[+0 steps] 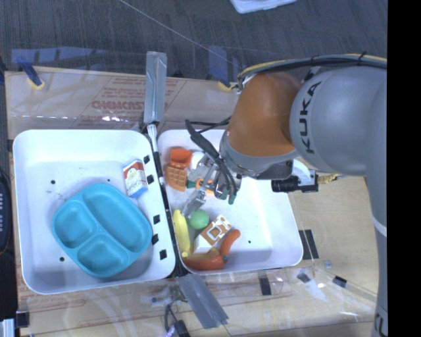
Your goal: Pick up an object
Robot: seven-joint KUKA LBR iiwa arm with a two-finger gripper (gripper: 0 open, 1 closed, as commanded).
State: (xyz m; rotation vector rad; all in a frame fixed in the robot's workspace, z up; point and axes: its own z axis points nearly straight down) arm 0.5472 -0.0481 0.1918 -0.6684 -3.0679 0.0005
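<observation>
Glossy white bins (39,197), smooth blue sectioned tray (100,228), metal claw (200,197) over toys, grip unclear

A pale wooden surface (332,217) under clear plastic, with dark carpet behind it.

The surface carries 2 white bins side by side, the left bin (26,197) and the right bin (279,227), their inner rims touching along a row of black clips. A grey metal bar (155,89) stands at the far end of that seam, and a second grey bracket (202,299) lies at the near end. Red printed lettering (117,104) shows through the plastic sheet behind the left bin. Strips of blue tape (29,72) mark the far edge. The dark ribbed carpet (79,26) runs along the top, with a white object (260,5) lying on it. Light is even, glinting on the plastic.
</observation>
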